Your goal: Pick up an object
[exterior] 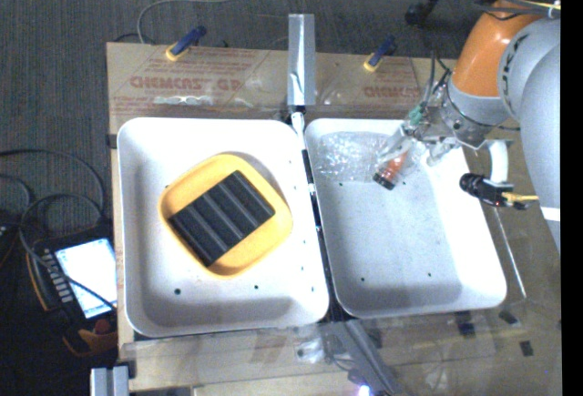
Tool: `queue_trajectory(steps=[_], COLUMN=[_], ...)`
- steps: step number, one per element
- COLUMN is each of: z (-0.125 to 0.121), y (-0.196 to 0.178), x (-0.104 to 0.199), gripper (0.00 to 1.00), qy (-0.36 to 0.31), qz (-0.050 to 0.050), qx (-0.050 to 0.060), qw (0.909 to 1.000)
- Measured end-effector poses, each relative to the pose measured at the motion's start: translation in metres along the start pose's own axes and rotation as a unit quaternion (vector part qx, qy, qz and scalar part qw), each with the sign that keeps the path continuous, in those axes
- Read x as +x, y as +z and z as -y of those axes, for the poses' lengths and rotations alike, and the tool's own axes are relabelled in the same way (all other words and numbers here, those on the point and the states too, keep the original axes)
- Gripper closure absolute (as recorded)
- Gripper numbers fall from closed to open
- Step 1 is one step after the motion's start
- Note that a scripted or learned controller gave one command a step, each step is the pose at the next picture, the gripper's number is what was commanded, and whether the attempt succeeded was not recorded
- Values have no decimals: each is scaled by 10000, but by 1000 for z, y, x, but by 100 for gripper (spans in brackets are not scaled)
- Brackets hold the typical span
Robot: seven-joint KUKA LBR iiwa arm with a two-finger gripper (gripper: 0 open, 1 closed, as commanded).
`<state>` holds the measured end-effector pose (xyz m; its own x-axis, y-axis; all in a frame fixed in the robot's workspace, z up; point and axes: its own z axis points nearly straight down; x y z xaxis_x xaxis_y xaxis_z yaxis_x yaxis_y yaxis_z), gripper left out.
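Clear crinkly plastic wraps a small object point(392, 168) with an orange and dark end. It sits near the back of the right bin point(419, 267). The gripper point(428, 132) is just above it, at its top edge; I cannot tell how the gripper is set. A yellow tray with a black ridged middle point(226, 213) lies in the left bin point(146, 157).
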<state>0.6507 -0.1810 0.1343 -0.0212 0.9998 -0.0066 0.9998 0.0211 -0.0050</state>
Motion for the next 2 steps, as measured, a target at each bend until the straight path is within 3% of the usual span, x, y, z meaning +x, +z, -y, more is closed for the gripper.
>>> queue_trajectory(steps=[1,2], z=[1,-19], y=[-10,-50], x=[0,66], gripper=[100,100], qy=[2,-377], qz=[12,-22], qx=[17,-18], qw=[10000,9993])
